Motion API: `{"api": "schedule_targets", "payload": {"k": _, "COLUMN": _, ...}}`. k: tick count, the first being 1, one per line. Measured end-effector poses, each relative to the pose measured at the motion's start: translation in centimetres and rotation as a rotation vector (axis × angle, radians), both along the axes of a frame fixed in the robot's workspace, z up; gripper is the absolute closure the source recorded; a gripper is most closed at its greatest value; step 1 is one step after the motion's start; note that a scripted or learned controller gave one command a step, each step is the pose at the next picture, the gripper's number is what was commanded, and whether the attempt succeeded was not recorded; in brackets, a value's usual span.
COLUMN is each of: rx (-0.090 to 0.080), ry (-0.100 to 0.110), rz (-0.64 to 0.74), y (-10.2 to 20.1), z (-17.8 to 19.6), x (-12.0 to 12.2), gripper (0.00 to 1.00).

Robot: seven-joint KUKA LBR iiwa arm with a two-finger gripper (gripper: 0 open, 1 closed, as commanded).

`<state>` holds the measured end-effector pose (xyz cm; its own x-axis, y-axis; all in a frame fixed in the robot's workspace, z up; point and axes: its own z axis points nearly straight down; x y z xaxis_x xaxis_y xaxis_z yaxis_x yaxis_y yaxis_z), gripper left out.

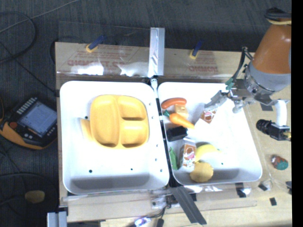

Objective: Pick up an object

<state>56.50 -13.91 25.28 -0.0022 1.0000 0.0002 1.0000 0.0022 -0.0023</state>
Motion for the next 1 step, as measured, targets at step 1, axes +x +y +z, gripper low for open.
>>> {"api": "schedule_targets", "payload": {"k": 1, "rx": -0.014, "ry": -0.037, "rz": 0.043, "y": 0.46, "z": -13.37, "x": 2.47, "gripper": 0.00}}
